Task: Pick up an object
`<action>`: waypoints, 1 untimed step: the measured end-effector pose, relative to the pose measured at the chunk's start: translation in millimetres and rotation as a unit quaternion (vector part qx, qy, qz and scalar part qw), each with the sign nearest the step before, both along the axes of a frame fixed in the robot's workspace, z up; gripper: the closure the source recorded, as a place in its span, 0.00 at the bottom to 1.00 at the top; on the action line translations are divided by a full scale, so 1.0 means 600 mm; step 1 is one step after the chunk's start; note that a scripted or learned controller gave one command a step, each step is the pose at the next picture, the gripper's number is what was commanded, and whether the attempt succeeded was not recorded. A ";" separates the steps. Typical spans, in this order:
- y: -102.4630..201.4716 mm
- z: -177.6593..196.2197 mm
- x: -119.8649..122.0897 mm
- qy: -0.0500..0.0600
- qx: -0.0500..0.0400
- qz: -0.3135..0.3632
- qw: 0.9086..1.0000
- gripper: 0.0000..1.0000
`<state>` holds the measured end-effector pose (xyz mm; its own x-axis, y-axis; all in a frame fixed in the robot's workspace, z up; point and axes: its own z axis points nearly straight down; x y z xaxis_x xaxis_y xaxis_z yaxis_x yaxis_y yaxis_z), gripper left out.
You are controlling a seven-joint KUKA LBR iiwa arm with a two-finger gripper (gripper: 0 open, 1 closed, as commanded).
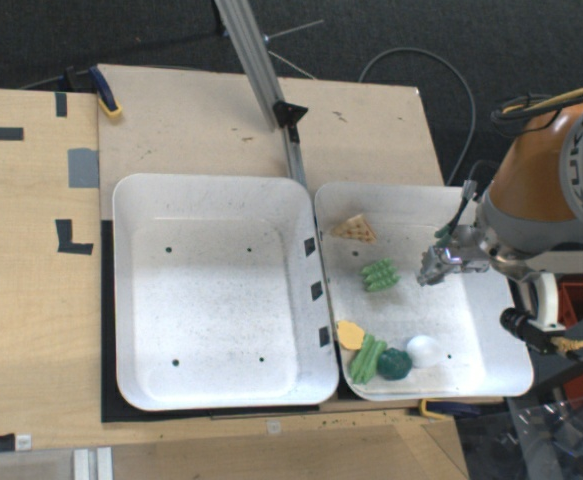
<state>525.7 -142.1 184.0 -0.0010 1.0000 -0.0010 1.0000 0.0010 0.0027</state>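
Fingers (433, 272) too blurred to read; whether spread or pressed together I cannot tell. Relative to the right bin (491, 373): white ball (422, 348), dark green lump (394, 364) and yellow piece (350, 335) near its front wall, green ridged toy (379, 275) mid-floor just beside the fingers, tan wedge (354, 230) toward the back.

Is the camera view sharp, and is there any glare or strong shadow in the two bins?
In the camera view the light is soft and even; the shallow white plastic bins show no harsh glare. The small green ridged toy casts a faint shadow only. The metal gripper looks slightly blurred, as does the pale white ball.
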 end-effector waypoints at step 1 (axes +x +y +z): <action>-0.005 0.073 -0.007 0.000 0.000 0.000 1.000 1.00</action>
<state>521.4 -144.9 227.9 -0.0010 1.0000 -0.0012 1.0000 0.0010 0.0030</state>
